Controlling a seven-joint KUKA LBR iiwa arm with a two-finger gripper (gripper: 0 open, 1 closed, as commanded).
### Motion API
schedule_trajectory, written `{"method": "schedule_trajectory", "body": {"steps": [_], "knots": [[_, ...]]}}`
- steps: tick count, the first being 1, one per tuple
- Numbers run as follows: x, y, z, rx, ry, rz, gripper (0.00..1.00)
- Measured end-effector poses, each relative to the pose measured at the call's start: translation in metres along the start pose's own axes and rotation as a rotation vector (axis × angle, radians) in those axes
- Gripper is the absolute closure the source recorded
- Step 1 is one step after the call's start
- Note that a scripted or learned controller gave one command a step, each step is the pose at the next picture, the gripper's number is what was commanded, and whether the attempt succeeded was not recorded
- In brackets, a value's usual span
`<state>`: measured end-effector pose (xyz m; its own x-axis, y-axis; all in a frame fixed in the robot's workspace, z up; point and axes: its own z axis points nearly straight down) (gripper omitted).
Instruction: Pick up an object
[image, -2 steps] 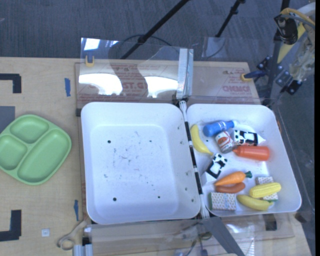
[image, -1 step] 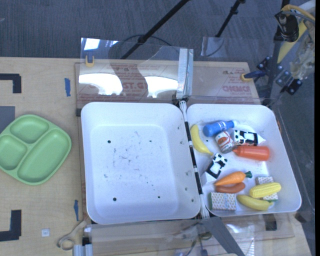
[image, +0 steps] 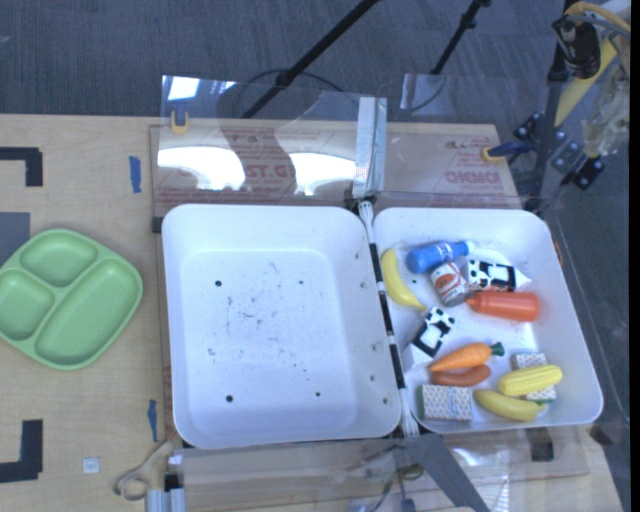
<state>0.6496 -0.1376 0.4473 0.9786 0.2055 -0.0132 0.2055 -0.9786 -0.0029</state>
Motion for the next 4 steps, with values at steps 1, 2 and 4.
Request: {"method": "schedule_trajectory", "body": {"steps": [1,2,4], "knots": [[0.001,-0.001,-0.008,0.0,-0.004,-0.003,1.0],[0.002,-0.003,-0.016,0.001,-0.007,-0.005,1.0],[0.004,-0.005,-0.032,0.005,-0.013,-0.011,1.0]]}}
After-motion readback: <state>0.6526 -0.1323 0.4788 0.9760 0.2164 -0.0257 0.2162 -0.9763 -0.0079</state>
